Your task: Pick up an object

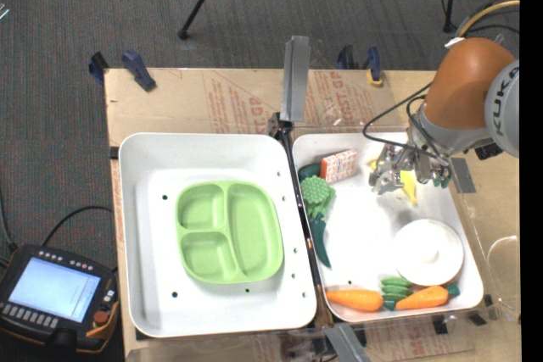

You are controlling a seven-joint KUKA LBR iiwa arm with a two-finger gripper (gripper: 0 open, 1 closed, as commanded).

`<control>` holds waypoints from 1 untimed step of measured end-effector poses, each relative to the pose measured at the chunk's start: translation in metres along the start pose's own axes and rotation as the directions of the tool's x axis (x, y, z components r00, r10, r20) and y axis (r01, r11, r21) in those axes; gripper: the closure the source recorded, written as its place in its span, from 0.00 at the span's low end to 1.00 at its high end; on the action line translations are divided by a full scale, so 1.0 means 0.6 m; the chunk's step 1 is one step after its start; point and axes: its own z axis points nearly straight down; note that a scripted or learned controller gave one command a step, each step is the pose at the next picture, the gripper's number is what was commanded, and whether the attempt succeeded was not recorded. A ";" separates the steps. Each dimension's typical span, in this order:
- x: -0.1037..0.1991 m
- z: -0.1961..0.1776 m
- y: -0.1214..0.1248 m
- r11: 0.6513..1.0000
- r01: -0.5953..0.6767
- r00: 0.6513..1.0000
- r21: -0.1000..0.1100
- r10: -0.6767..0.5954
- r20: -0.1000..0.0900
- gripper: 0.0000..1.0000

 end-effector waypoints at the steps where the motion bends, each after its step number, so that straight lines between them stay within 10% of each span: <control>1: 0.051 0.022 -0.034 0.960 -0.279 0.960 0.003 0.279 -0.010 1.00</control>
